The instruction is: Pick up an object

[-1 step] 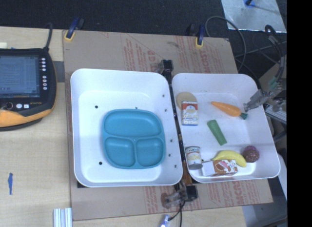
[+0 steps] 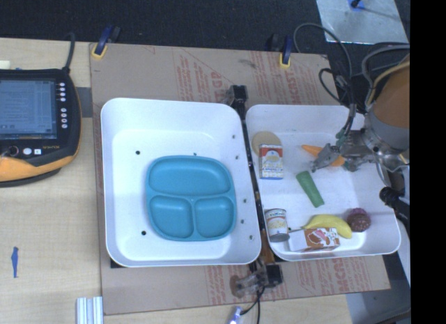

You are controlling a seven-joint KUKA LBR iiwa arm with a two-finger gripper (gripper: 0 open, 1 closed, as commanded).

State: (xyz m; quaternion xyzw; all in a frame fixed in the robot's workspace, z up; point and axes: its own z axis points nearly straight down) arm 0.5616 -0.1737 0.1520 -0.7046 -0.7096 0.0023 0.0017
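My gripper [image 2: 333, 158] hangs low over the back right part of the right bin [image 2: 376, 249], below the grey arm and its orange band [image 2: 394, 99]. An orange carrot-like piece [image 2: 311, 150] lies right under it, its left end poking out and the rest covered by the gripper. Close by on the left are a green stick [image 2: 309, 187], a small red-and-white carton [image 2: 271, 161] and a tan round piece [image 2: 265, 139]. Along the bin's front lie a can [image 2: 277, 224], a banana [image 2: 329, 224], a dark red berry [image 2: 358, 219] and a flat packet [image 2: 320, 240].
The left bin [image 2: 118, 176] holds a blue divided plate [image 2: 190, 197]. A tablet-like pendant [image 2: 35, 127] rests at the far left of the bench. Cables [image 2: 334, 72] loop behind the right bin, near the arm.
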